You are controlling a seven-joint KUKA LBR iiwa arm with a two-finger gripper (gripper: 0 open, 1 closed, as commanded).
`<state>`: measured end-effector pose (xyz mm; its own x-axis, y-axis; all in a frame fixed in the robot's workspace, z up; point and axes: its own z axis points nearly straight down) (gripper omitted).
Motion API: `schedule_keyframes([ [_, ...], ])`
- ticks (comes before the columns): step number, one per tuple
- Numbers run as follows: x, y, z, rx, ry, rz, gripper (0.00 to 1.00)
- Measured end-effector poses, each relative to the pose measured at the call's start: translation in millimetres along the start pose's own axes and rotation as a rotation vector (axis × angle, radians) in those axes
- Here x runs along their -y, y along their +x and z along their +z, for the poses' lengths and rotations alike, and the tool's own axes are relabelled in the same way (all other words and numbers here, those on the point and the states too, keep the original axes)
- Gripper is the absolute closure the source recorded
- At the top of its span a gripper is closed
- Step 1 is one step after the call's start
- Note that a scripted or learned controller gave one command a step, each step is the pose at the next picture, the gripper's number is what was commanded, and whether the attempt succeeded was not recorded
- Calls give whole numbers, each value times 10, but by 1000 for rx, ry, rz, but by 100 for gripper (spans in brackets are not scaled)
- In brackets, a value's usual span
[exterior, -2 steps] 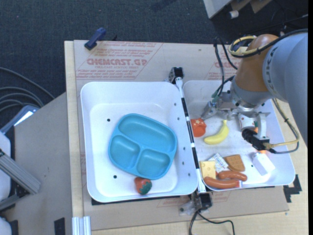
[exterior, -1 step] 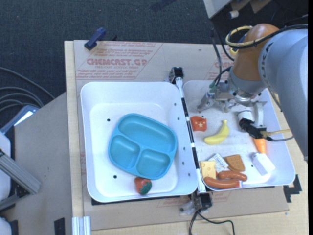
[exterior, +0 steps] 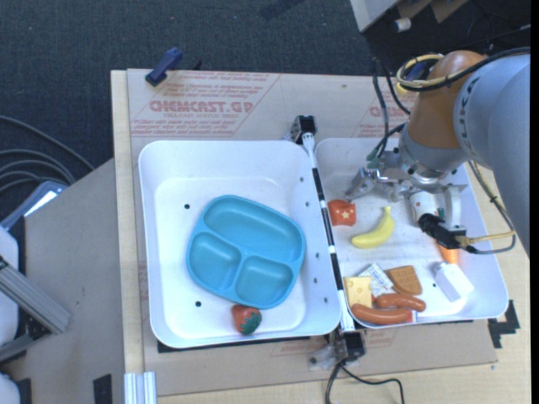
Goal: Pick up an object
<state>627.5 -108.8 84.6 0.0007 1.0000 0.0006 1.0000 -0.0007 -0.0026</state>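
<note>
Reaching in from the right, the arm [exterior: 472,99] hangs its pincer [exterior: 389,185] over the right bin [exterior: 484,297], just above the banana [exterior: 376,231] and red block [exterior: 342,213]; its grip cannot be told. The blue tray [exterior: 244,251] lies in the left bin [exterior: 160,225].

Open floor beside banana [exterior: 375,230]
</note>
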Motion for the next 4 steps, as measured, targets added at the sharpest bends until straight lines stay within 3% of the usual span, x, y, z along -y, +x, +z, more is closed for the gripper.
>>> schedule_keyframes([
  [1, 125, 77, 1, 0, 0, 0, 0],
  [2, -392, 156, -4, 1, -3, -2, 0],
  [3, 973, 107, 7, 0, 0, 0, 0],
  [4, 969, 111, -92, -1, -2, 1, 100],
])
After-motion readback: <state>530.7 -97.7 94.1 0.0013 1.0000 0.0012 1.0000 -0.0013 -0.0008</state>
